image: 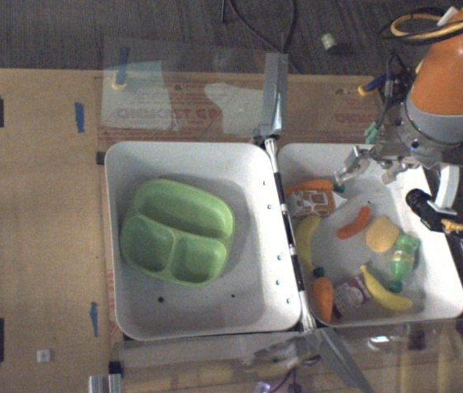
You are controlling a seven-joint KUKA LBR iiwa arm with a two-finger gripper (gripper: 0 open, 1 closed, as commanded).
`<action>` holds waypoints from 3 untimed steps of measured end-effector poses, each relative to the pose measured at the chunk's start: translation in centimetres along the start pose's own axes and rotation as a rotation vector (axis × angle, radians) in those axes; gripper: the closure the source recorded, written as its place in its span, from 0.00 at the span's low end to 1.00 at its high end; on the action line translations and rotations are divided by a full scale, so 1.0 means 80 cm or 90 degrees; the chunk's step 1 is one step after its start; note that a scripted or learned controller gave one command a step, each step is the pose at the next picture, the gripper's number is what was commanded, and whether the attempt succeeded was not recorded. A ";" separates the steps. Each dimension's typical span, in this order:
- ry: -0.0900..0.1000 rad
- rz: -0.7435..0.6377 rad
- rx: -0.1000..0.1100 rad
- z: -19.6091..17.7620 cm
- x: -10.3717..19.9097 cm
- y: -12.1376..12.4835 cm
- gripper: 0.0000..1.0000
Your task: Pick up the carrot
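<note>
carrot (322, 296) lies at the near left corner of the right bin (448, 297), tip toward the bench edge, green top pointing up toward a banana (306, 240) that runs along the bin's left wall. just right of the carrot sits a small packet (350, 293), then a second banana (385, 291) and a green bottle (403, 258). higher in the bin are a small red sausage (354, 223), a yellow round piece (382, 234) and an orange-and-white carton (309, 197).

the gripper (376, 160) hangs over the far edge of the right bin, well apart from the carrot, with nothing between its fingers; whether they are apart or together i cannot tell from this slant. the left bin (124, 170) holds a green divided plate (179, 231).

by my reading the pick has not begun: the carrot is untouched, and what is left is the whole reach across the bin, the descent, the closing and the lift.
</note>
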State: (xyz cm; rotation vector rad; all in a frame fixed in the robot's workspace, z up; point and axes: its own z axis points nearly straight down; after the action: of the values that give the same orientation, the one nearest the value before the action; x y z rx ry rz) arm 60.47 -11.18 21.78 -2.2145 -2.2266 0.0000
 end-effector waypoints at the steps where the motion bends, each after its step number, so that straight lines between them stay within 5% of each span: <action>1: 0.000 0.000 -0.002 -0.013 0.000 0.001 1.00; 2: -0.001 -0.021 -0.003 -0.070 0.042 -0.011 1.00; 3: 0.000 0.228 0.002 -0.082 0.082 -0.060 1.00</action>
State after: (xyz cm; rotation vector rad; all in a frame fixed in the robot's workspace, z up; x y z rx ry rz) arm 55.63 -4.63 28.37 -2.5739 -1.7962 0.0036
